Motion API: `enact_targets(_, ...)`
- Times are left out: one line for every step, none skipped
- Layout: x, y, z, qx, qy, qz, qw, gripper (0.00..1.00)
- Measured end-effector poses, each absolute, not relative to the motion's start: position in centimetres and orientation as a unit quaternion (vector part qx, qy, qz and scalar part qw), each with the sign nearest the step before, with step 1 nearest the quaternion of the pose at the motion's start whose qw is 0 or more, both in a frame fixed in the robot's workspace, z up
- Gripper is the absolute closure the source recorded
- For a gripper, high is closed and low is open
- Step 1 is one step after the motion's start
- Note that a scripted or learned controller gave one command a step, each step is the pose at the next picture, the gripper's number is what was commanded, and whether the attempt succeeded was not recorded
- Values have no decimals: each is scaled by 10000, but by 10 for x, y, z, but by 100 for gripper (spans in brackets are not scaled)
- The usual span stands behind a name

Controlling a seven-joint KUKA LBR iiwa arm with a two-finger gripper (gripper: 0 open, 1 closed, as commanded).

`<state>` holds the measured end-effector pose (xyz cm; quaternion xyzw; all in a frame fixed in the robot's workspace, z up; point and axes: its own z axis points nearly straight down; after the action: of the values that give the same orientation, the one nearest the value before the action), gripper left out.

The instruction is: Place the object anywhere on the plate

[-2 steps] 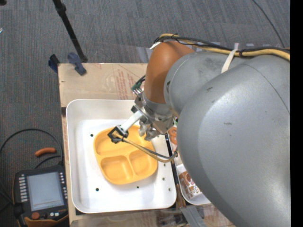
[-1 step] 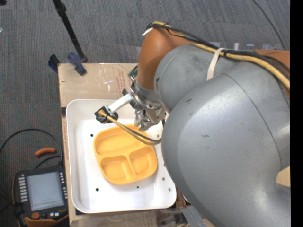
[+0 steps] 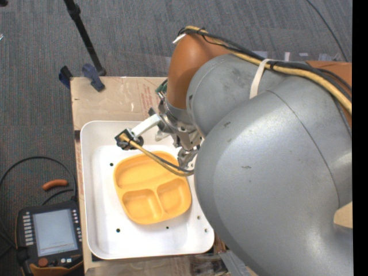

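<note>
White bin point(image 3: 98, 234): yellow plate point(image 3: 150, 188), arm point(image 3: 270, 154) overhead.

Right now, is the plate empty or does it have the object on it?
Empty where visible. The yellow plate in the white bin shows three bare compartments; the arm hides its right edge, so cannot tell there.

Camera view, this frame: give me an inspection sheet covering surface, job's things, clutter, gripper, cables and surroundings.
Surface: white bin on a bench.
Job's things: yellow plate with three compartments lies in the bin; nothing seen on it; object not identified.
Clutter: nothing seen in the bin.
Gripper: gripper sits above the plate's upper right edge, largely hidden by the arm.
Cables: cable crosses the plate's top; cable bundle runs along the arm.
Surroundings: grey carpet, pendant, stand leg.
</note>
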<state>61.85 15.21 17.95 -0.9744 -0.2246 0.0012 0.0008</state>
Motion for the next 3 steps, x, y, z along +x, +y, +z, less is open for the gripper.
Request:
enact_targets(619,149,187,-9752,-2213,27,14,100)
enact_targets(589,195,202,-9585,-2850,27,7,100)
enact_targets(596,187,155,-9424,-3344,35,6,100)
